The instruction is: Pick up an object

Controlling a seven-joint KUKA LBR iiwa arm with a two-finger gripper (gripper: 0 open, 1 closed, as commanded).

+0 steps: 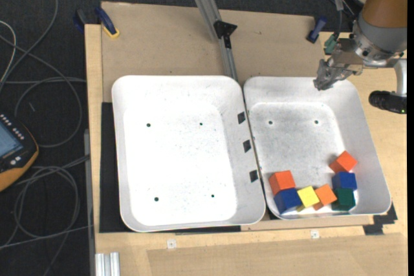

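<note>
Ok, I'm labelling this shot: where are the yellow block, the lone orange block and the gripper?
yellow block [308, 196]: camera view, top face.
lone orange block [345, 161]: camera view, top face.
gripper [323, 83]: camera view, tip.

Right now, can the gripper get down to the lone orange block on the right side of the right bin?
Probably yes. The gripper hangs over the right bin's far rim, and the orange block sits apart from the cluster, top uncovered, though near the bin's right wall.

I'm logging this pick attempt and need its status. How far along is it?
Nothing looks done yet: the blocks, among them an orange block and a yellow block, sit clustered at the near end of the right bin. The gripper hangs over that bin's far rim, away from them. Reaching, grasping and lifting remain.
</note>
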